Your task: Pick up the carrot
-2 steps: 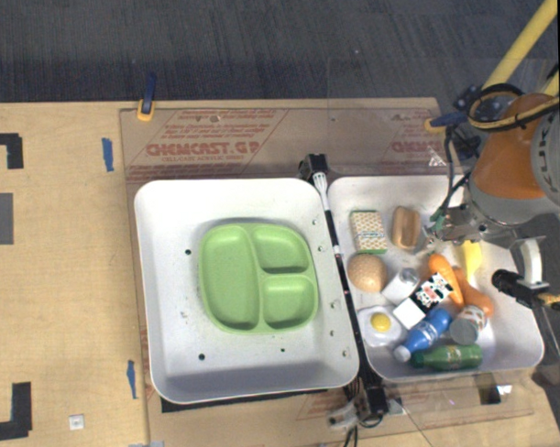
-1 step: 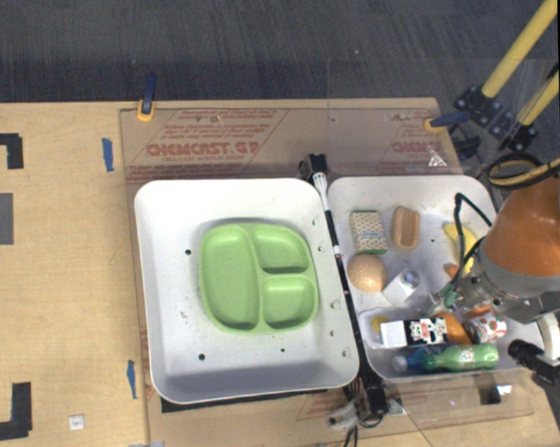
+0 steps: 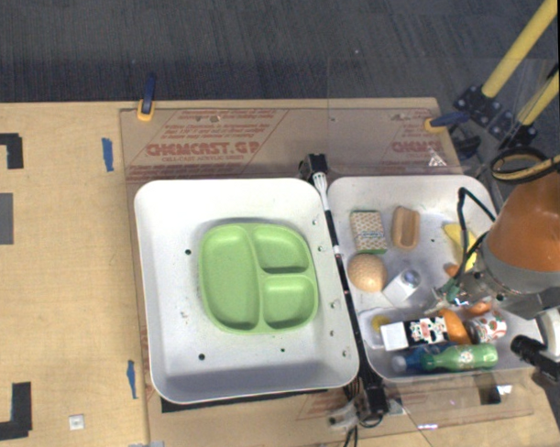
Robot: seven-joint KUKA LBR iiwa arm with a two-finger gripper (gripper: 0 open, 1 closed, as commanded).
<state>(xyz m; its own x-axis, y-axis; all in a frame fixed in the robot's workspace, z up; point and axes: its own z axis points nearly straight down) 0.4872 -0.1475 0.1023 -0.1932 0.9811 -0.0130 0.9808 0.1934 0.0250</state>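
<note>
Carrot (image 3: 455, 326) wedged between cartons, green bottle (image 3: 454, 358) alongside, arm (image 3: 528, 232) overhead

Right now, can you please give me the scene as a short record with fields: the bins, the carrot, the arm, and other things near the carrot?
left bin: holds a green divided plate
right bin: holds the food items and the bottle
carrot: orange, near the front of the right bin, under the arm's wrist
arm: over the right bin's right side
gripper: low, beside the carrot; grasp cannot be judged
nearby: green bottle, egg, bread roll
</note>
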